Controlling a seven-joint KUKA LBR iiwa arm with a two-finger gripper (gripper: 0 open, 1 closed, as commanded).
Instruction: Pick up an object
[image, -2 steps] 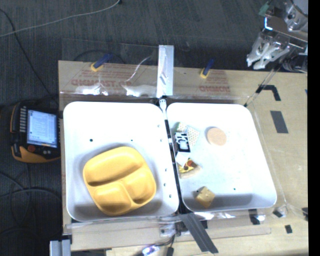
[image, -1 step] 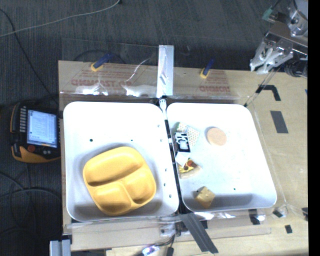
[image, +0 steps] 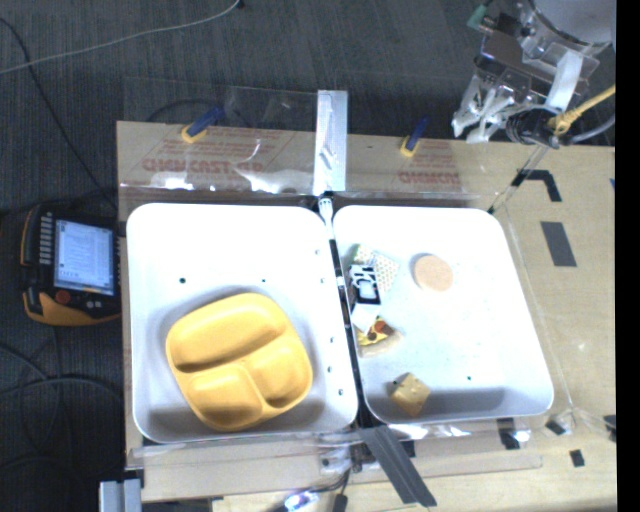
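The left bin (image: 160, 240) holds a yellow divided plate (image: 238, 360) in its lower half. In the right bin (image: 500, 330) lie a round tan disc (image: 433, 272), a black-and-white patterned packet (image: 367, 280) by the left wall, a small yellow and brown piece (image: 376, 335) below it, and a tan block (image: 409, 393) near the front rim. My gripper (image: 483, 112) hangs at the top right, above the bench's far edge and well outside both bins, with nothing under it.
A handheld pendant with a lit screen (image: 70, 262) lies left of the bench. Two clamps (image: 200, 124) (image: 411, 140) hold clear sheeting at the far edge. A metal post (image: 331, 140) stands behind the divider between the bins.
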